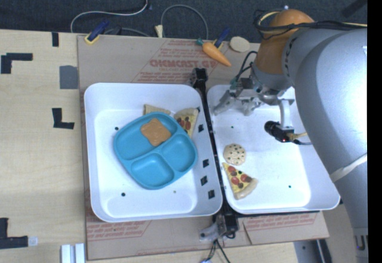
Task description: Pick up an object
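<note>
Bins sit side by side on the bench: the left bin carries a blue divided plate at its middle with a brown toast slice in the plate's upper compartment, and a pizza slice lies just beside the plate's upper right edge. The right bin holds a cookie and, just below it, a second pizza slice, both near the bin's left edge. At that bin's top edge hovers the gripper, its state impossible to tell from here, with nothing visibly between its tips, while a carrot lies on the bench beyond both bins.
</note>
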